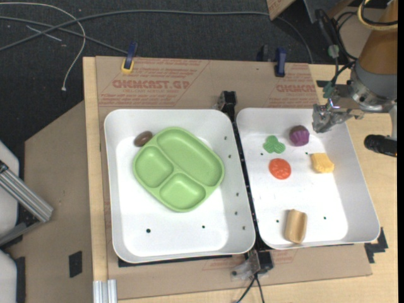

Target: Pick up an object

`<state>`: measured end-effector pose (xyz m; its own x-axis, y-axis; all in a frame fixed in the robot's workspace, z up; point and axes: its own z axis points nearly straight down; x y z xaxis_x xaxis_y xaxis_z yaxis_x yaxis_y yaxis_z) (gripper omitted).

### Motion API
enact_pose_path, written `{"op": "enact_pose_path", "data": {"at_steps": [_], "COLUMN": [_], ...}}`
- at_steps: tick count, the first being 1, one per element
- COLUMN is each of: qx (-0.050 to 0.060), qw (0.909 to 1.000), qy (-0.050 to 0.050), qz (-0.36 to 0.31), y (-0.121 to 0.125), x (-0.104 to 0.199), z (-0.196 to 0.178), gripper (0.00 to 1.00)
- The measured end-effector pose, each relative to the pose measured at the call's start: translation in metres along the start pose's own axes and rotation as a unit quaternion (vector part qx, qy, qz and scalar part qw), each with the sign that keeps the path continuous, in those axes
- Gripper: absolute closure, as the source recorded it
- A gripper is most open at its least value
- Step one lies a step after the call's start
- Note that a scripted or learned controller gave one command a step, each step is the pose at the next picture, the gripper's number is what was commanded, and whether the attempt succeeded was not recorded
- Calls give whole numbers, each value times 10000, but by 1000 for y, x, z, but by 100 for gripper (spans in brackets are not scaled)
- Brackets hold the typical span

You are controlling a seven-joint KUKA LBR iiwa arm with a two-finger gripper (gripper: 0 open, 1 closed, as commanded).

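White bins, two of them, lie side by side on my screen, and from what I see the pick has not been made: every object rests on a bin floor and nothing hangs from the arm. Counting from the lower part of the frame upward, the right bin (353,226) holds one tan cylinder (295,225) at lower centre-right, then one orange-red round piece (279,168) and one yellow chunk (322,163) at mid-height, then one green leafy piece (273,145) and one purple lump (298,135) higher up. That makes five loose pieces there. The left bin (126,232) carries one green divided tray (178,168) and one small brown object (143,138) just beside the tray's upper-left rim. The gripper (323,120) sits at the upper right of the frame, over the right bin's far corner, near the purple lump but apart from it. I cannot tell how wide it stands; I see nothing between its tips. I judge the whole grasp is left to do.
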<state>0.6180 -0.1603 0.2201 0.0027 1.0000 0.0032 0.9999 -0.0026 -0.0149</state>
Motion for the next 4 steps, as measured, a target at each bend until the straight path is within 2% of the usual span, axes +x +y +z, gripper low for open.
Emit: {"op": "enact_pose_path", "data": {"at_steps": [1, 3, 4], "qx": [-70, -46, -46], "qw": [10000, 10000, 10000], "qy": [-14, -8, -6], "qz": [-14, -8, -13], "y": [3, -1, -1], "x": [0, -18, -17], "z": [-8, 95, 138], "gripper": [0, 0, 0]}}
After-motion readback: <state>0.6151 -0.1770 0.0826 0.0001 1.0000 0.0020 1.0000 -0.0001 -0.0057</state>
